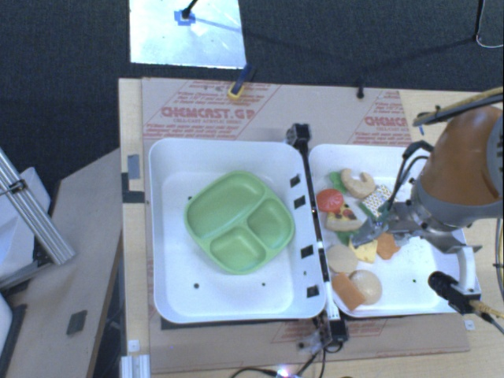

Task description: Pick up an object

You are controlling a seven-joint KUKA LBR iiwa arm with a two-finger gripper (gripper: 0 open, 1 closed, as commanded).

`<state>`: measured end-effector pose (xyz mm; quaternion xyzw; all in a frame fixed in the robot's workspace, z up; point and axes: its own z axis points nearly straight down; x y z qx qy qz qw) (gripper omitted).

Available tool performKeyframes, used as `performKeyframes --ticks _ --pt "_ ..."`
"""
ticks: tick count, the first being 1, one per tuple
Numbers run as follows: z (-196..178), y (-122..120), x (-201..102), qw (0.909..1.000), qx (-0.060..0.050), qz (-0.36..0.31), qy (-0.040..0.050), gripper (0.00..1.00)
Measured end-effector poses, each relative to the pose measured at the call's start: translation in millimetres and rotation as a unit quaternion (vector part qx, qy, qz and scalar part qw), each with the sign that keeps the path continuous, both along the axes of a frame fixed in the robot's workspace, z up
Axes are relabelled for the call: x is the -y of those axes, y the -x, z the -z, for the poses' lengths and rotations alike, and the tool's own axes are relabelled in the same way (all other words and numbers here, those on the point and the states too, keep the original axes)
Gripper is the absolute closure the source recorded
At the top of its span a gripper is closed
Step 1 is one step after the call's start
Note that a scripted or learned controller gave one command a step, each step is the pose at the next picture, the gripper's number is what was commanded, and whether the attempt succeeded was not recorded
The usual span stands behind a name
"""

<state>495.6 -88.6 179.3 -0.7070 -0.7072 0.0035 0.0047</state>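
The right bin (409,286) holds a heap of toy food along its left side: a tan curled piece (360,183), a red tomato (331,200), a yellow wedge (364,251), an orange piece (387,246), a pale round disc (342,258), a cream ball (368,284) and an orange block (347,291). My gripper (370,230) reaches in from the right and sits low over the middle of the heap, just above the yellow wedge and beside a sandwich-like slice (343,221). Whether anything sits between its tips is not clear.
The left bin (169,290) holds a green divided plate (239,221). A black-clipped divider (309,219) runs between the two bins. The right half of the right bin shows bare white floor. A shiny metal sheet (187,22) lies beyond the bench.
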Motion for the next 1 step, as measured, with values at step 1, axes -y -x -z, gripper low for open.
performKeyframes --ticks 1 --pt "-5.4 -3.0 0.0 1.0000 0.006 -0.001 0.0007 0.00"
